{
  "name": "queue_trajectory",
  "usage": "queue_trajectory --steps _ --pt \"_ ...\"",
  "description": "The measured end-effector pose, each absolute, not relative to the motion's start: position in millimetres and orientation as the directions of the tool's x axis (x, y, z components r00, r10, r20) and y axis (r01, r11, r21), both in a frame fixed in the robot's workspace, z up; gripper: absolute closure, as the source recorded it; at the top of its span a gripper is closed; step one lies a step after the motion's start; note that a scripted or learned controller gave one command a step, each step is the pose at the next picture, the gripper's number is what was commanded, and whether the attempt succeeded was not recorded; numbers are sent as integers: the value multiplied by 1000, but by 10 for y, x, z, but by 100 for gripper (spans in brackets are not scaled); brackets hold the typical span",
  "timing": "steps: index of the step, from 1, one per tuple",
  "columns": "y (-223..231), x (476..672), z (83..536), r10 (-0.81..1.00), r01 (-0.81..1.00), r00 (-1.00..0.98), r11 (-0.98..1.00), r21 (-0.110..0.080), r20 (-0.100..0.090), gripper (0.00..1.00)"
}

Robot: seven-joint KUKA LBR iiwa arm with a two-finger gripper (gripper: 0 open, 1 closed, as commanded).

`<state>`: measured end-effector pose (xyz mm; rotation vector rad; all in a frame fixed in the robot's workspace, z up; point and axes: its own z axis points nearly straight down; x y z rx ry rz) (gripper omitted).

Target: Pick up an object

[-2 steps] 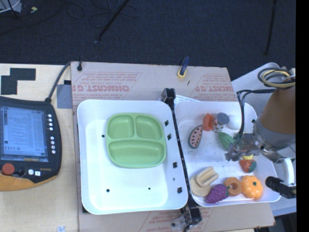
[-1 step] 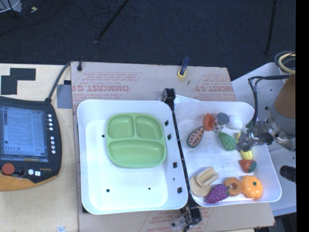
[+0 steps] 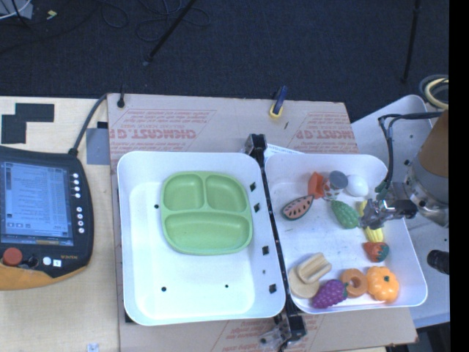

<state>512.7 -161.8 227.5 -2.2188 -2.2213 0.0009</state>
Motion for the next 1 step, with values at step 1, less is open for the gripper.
queue_trajectory --steps 1 --pt "-1101 5260 2162 1000 1000 -4 4 -5 4 100"
